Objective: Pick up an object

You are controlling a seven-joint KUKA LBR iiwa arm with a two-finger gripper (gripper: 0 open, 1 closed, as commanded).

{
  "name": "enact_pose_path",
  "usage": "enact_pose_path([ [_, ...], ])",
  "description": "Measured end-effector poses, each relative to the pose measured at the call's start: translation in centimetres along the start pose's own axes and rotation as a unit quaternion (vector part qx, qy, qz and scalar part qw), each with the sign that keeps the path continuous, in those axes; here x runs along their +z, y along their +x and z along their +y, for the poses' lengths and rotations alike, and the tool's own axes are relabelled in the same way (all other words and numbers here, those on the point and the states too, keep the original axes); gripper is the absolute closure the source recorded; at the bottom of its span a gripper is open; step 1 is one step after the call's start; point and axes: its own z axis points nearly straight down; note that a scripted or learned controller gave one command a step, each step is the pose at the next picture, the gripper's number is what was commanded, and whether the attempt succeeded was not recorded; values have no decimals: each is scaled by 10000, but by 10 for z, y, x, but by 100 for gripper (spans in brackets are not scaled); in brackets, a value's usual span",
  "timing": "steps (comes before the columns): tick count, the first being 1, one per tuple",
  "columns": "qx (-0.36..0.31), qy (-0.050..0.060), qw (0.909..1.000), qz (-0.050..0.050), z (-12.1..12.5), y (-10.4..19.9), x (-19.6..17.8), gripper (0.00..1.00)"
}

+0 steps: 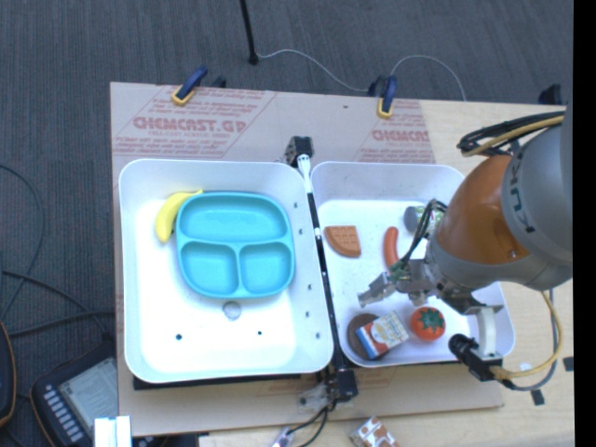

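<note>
My gripper [386, 289] hangs low over the middle of the right bin [328, 277], on the grey arm with the orange band [470, 226]. A red sausage [390, 245] lies just beyond it, and an orange-brown toast slice [344, 240] lies to the far left of it. Nearer the front edge sit a red tomato [428, 324] and a brown round item with a blue and white packet [374, 335] on top. A small grey object [413, 217] is partly hidden by the arm. I see nothing held in the gripper.
The left bin [140, 277] holds a blue divided plate [235, 245] and a yellow banana [169, 214] at the plate's left. A black bar [312, 217] separates the bins. Cables run along the arm at right.
</note>
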Motion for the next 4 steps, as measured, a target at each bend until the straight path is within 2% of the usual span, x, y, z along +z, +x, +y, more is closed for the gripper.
enact_pose_path([
  [1, -2, 3, 10000, 4, 0, 0, -9, 100],
  [2, -2, 6, 10000, 5, 0, 0, -9, 0],
  [3, -10, 19, 10000, 3, -2, 5, 20, 0],
  [4, -9, -3, 10000, 5, 0, 4, 9, 100],
])
